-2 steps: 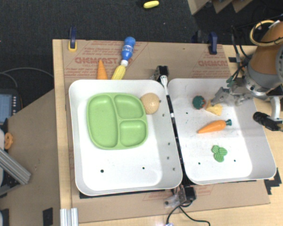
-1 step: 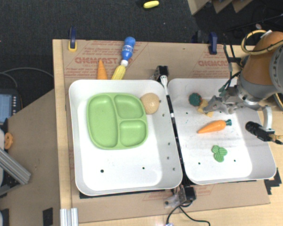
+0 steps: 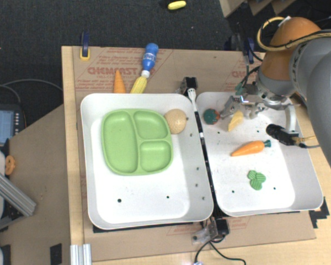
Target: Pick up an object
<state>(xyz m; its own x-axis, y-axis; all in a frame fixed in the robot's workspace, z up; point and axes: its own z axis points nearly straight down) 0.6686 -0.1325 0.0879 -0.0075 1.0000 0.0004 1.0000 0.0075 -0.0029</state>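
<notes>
My gripper (image 3: 241, 108) hangs low over the far left part of the right bin (image 3: 298, 197), its fingers spread open. A pale yellow piece (image 3: 235, 121) lies just below the fingertips, touching or nearly touching them, and is not gripped. A small dark green ball (image 3: 210, 115) sits to the left of it. An orange carrot (image 3: 248, 148) with a green tip lies in the middle of the bin. Nearer the front edge is a small green leafy piece (image 3: 256, 179).
The left bin (image 3: 138, 203) holds a green divided plate (image 3: 137, 141) and a tan round thing (image 3: 176, 121) at the plate's far right corner. On the bench behind the bins lie a blue and white bottle (image 3: 149, 58), a yellow piece (image 3: 139, 84) and an orange cone (image 3: 118, 82).
</notes>
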